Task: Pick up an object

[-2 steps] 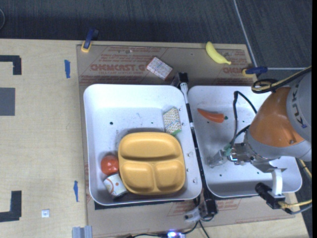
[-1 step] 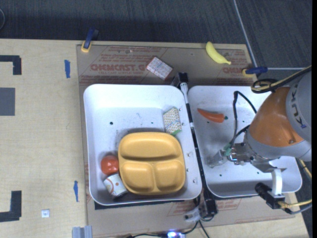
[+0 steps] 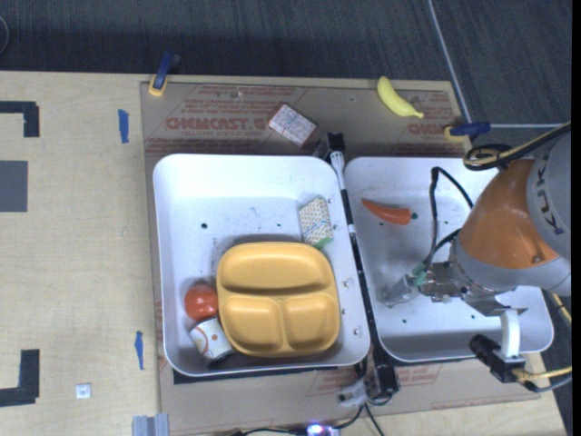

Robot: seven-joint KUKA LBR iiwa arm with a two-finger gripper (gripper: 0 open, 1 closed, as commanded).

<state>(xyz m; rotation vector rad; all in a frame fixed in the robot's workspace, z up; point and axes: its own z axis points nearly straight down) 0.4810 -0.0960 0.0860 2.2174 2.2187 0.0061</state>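
Note:
My gripper is low inside the right bin, its fingers pointing left over the bin floor. Nothing shows between them. A small orange carrot lies near the bin's far left corner, well apart from the gripper. The left bin holds a yellow divided tray, a patterned packet at its far right, a red ball and a small white and orange can at the near left.
A yellow banana and a small patterned block lie on the cardboard behind the bins. Blue clamps hold the cardboard's corners. The arm's orange band hangs over the right bin's right half.

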